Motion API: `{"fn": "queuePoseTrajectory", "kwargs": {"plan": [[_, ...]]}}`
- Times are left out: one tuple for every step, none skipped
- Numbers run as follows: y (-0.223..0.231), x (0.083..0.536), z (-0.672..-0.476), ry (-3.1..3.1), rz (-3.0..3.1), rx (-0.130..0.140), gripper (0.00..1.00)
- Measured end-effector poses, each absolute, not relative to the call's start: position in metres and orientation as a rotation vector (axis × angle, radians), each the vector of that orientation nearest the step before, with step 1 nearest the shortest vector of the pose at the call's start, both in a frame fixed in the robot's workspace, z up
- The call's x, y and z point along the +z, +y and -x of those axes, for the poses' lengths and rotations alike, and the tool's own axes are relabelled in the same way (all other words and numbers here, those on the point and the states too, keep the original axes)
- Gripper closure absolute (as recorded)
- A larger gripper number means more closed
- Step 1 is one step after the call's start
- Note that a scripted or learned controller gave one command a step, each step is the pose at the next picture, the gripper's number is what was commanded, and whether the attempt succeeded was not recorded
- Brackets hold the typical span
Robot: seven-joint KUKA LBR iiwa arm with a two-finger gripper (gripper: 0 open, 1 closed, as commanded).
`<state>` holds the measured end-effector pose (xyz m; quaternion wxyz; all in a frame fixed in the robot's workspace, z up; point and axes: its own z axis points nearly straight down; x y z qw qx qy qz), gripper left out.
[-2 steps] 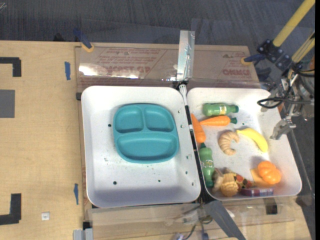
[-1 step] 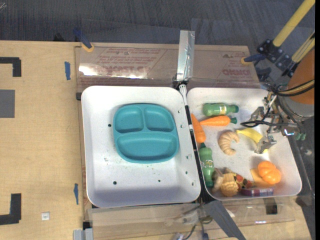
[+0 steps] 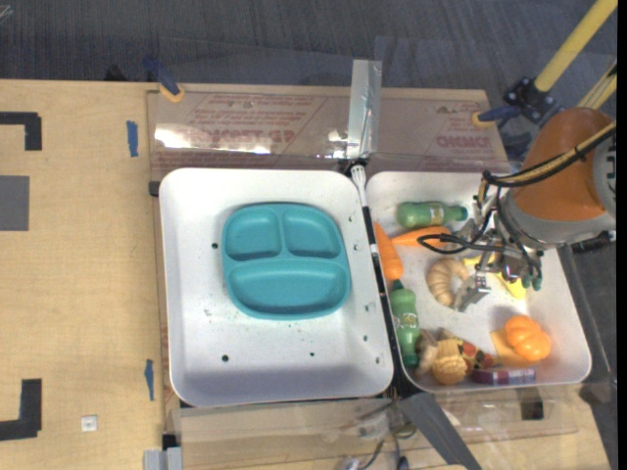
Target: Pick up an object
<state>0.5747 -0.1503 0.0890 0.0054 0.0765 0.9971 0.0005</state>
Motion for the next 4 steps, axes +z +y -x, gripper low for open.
{"fn": "queuePoseTrajectory", "kwargs": {"plan": [[-0.151, 0.102, -0.578, 3.112, -0.238, -0.003, 1.0], [-0.15, 0.113, -0.58, 3.105, -0.233, -0.005, 1.0], [-0.149, 0.112, -0.58, 3.106, -0.233, -0.004, 0.0], [-0.167, 0.089, -0.594, 3.124, -0.198, -0.002, 0.0]]}}
